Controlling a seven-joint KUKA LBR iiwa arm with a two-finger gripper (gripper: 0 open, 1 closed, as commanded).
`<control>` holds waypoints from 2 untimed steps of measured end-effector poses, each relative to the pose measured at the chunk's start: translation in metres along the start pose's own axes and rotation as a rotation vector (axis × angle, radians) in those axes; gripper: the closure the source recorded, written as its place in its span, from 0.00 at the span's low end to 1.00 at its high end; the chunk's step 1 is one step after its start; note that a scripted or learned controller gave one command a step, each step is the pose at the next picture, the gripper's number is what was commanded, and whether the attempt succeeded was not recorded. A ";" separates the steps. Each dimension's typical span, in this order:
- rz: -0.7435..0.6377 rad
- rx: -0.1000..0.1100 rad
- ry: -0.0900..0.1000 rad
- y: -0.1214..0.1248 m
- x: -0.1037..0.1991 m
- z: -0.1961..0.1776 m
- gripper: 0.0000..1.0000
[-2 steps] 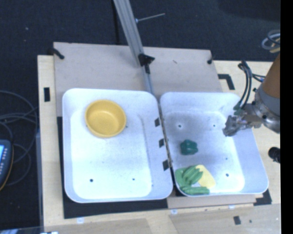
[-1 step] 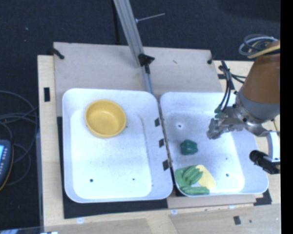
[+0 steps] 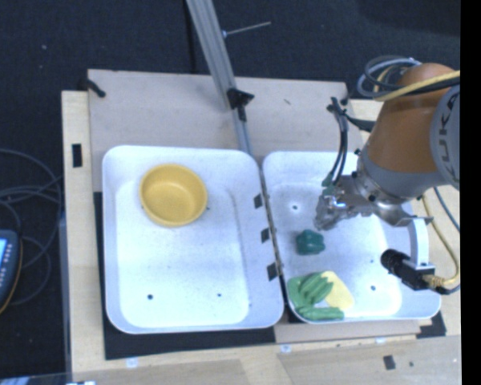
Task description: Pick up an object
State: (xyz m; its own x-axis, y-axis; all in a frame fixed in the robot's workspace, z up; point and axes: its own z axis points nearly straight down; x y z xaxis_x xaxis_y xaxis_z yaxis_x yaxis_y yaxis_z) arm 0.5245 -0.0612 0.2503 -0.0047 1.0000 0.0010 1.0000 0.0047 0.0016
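A small dark green object lies in the right bin, near its middle left. A bunch of green pods with a yellow piece rests at that bin's front edge. My gripper hangs just above and to the right of the dark green object, its tips a short way from it. Nothing shows between them. A yellow bowl stands in the left bin, toward its back left.
The grey and orange arm covers the right bin's back right part. A black fitting with a cable sits over the bin's right side. A slanted metal pole rises behind the bins.
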 end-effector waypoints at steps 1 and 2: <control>0.001 0.000 0.000 0.000 0.047 -0.006 1.00; 0.001 0.002 0.000 0.003 0.098 0.007 1.00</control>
State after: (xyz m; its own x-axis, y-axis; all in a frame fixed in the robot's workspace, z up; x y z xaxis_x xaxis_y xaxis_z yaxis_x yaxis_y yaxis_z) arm 0.5266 0.0367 0.2436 -0.0036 1.0000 0.0005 1.0000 0.0036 -0.0005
